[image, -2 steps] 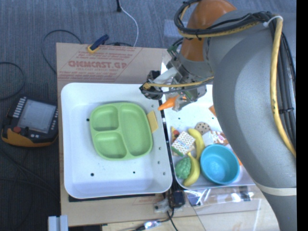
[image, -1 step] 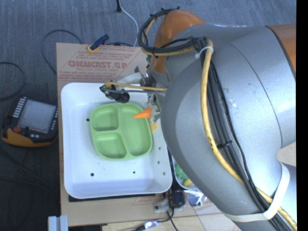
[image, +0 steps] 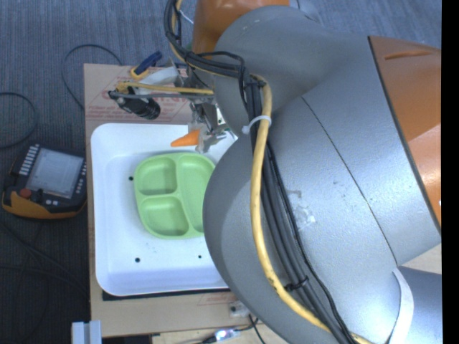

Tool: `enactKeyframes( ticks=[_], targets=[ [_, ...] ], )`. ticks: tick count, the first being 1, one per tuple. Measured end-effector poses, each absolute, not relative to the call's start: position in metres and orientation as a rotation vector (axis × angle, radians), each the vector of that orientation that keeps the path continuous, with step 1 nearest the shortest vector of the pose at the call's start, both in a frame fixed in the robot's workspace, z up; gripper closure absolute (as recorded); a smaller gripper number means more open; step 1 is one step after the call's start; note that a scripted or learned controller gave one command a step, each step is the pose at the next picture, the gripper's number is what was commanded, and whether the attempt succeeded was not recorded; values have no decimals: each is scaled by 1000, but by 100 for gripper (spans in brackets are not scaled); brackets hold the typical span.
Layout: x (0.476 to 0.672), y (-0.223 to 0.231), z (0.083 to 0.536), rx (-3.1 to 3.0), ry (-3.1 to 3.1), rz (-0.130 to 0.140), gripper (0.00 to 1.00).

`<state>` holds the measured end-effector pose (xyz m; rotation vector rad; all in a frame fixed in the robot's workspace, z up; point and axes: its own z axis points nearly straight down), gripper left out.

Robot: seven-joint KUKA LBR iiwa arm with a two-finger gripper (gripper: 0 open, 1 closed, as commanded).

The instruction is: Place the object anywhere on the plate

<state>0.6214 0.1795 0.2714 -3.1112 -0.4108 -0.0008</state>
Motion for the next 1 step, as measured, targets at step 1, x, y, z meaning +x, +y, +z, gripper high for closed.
enactKeyframes(
  ticks=[1],
  targets=[
    [621,176,269,-3118,-399,8,0]
  ],
)
